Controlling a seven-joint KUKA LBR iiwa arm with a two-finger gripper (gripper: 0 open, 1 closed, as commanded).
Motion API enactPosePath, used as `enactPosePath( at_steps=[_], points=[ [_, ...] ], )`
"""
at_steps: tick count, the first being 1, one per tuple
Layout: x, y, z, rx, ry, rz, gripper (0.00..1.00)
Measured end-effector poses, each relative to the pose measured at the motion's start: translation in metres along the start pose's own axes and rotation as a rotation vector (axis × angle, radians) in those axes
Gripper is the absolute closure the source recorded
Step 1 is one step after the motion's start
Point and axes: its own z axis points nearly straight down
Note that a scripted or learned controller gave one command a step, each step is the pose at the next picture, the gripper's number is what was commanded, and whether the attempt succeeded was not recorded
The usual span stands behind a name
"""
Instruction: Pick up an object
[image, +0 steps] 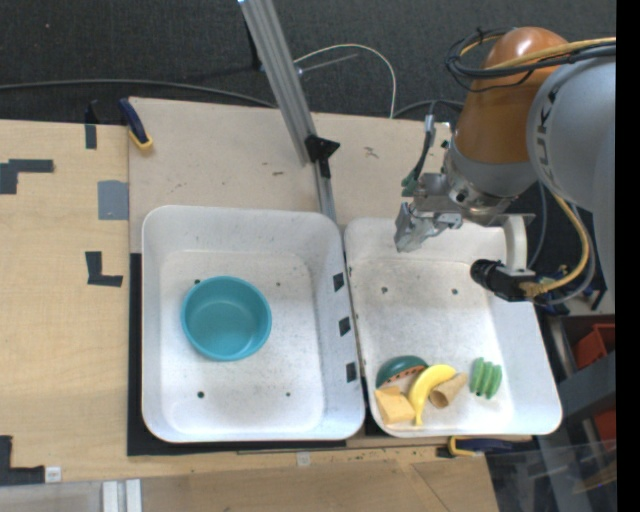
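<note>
A teal bowl (226, 317) sits in the left bin (170, 230). At the front of the right bin (520, 330) lie a yellow banana (430, 386), a green ridged piece (485, 378), a tan wedge (395, 407) and a dark green and red rounded piece (400, 369), all close together. My gripper (410, 236) hangs over the back left corner of the right bin, well behind these objects, with nothing visible in it.
A slanted metal pole (292, 95) rises behind the bins and meets the divider between them. A blue and yellow clamp (136, 125) lies at the bench's back left. Cables run behind and right of the arm.
</note>
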Motion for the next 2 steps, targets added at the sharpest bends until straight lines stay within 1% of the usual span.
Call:
enactPosePath(
  at_steps=[1, 2],
  points=[
    [0.047, -0.002, 0.012, 0.000, -0.001, -0.001, 1.00],
    [0.107, -0.009, 0.019, 0.001, 0.000, -0.003, 1.00]
  ],
)
